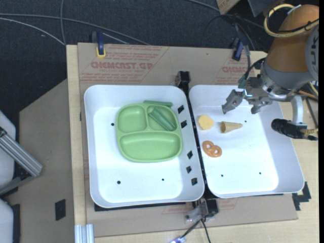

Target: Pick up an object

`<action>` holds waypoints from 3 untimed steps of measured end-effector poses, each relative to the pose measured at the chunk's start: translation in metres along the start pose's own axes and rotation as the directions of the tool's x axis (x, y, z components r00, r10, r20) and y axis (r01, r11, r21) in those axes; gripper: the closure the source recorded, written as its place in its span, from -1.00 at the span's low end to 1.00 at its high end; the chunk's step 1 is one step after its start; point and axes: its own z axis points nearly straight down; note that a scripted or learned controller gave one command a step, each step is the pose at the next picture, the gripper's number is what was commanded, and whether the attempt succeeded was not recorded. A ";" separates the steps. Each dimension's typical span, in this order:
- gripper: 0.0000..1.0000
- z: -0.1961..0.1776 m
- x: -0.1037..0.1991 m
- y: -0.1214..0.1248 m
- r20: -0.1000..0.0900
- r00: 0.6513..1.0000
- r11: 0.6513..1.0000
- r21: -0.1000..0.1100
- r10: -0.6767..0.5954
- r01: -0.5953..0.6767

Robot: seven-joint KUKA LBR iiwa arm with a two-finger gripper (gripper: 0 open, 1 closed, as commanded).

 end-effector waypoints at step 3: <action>-1.00 0.122 0.004 0.009 0.005 1.000 1.000 -0.010 0.001 0.000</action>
